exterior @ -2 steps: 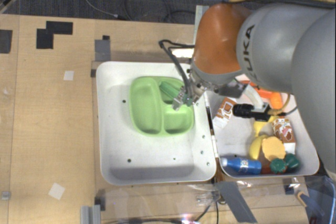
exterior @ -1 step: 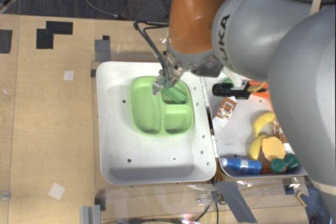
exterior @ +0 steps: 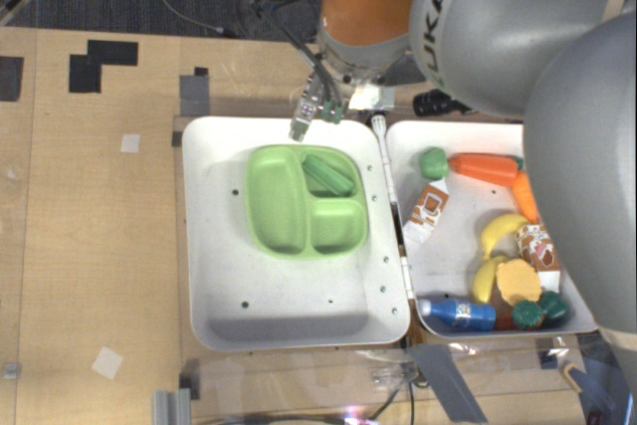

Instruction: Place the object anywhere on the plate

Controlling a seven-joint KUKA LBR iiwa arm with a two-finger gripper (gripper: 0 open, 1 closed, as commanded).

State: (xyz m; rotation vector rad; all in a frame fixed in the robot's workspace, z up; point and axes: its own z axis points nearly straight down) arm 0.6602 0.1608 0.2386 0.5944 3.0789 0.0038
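A green divided plate (exterior: pixel 299 202) lies in the left white bin (exterior: pixel 214 244). A dark green ribbed object, like a cucumber or pickle (exterior: pixel 330 174), rests in the plate's upper right compartment. My gripper (exterior: pixel 311 114) hangs above the bin's back rim, just up and left of that object, with nothing visible between its fingers. The grey arm with its orange band reaches in from the upper right.
The right bin (exterior: pixel 453 269) holds toy food: a green ball (exterior: pixel 432 162), an orange carrot (exterior: pixel 486 168), a small carton (exterior: pixel 428 211), a banana (exterior: pixel 498 234), a blue can (exterior: pixel 456 315) and several more pieces. A rod (exterior: pixel 383 159) lies along the divide between bins.
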